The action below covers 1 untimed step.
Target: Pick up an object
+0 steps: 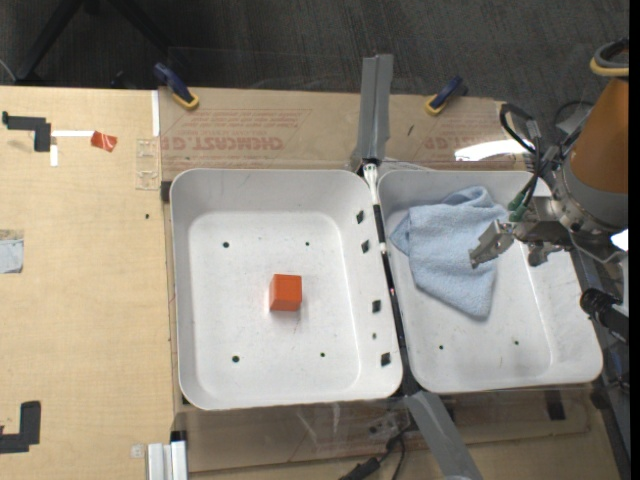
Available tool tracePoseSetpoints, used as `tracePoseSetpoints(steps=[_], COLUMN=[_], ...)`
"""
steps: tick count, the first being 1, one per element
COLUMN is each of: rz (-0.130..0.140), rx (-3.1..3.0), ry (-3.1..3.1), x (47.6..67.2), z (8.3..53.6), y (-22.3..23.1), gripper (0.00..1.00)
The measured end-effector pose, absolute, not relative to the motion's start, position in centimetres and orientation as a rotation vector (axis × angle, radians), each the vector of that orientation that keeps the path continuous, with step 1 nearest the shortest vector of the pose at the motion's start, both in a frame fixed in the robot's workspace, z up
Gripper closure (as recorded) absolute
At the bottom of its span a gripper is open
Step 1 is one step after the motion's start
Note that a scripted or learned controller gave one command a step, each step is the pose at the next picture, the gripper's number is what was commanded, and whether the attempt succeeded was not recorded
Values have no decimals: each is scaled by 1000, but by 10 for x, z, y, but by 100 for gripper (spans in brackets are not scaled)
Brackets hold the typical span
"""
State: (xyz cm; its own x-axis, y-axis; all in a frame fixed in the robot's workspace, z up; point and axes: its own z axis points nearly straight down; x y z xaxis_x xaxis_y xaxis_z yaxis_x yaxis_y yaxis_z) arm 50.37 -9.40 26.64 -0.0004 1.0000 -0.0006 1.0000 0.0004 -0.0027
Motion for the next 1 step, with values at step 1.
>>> tracePoseSetpoints(steps=[1], rz=[4], rx=[-2184], ry=[-2253], x=[492], z=[107], y=[-93], gripper=[0])
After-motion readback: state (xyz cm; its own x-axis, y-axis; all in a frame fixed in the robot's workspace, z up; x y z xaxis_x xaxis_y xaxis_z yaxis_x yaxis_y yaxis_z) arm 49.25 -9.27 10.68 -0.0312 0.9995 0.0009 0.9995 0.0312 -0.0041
